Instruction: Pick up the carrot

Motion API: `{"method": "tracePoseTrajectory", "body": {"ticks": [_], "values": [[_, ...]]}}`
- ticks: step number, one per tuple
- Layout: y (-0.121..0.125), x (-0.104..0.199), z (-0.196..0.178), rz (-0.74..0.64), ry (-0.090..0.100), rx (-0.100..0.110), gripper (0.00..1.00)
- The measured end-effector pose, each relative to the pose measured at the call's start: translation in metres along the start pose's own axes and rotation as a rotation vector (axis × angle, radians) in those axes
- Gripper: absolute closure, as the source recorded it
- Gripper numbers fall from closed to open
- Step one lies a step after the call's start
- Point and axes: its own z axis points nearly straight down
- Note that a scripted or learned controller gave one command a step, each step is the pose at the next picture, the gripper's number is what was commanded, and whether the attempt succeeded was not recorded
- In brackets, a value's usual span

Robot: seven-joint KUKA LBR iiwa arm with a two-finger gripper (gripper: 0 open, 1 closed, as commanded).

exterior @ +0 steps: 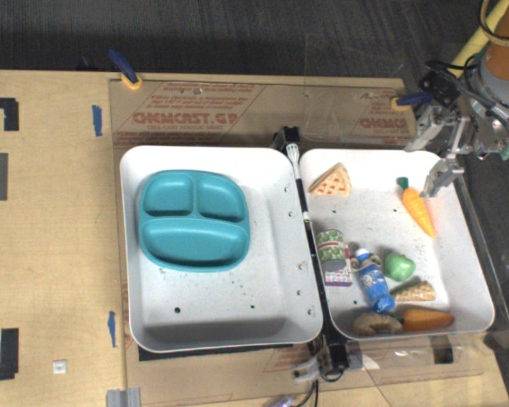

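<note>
The carrot, orange with a small green top, lies in the right bin near its far right side, pointing toward the front right. My gripper hangs over the bin's far right corner, just above and behind the carrot's green end. Its fingers stand apart with nothing between them, and one fingertip is close to the carrot's top but does not hold it.
The right bin also holds a pizza wedge, a small can, a blue bottle, a green fruit, a bread slice, and an orange sausage-like piece. A teal divided plate sits in the left bin.
</note>
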Motion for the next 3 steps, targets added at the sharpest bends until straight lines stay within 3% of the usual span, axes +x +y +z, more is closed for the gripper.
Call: {"method": "tracePoseTrajectory", "body": {"ticks": [1, 2, 3], "values": [[-0.025, -0.028, 0.107, -0.022, 0.015, -0.005, 0.00], [-0.056, -0.039, 0.174, 0.092, 0.003, 0.002, 0.00], [-0.054, -0.043, 0.162, 0.090, -0.009, 0.003, 1.00]]}}
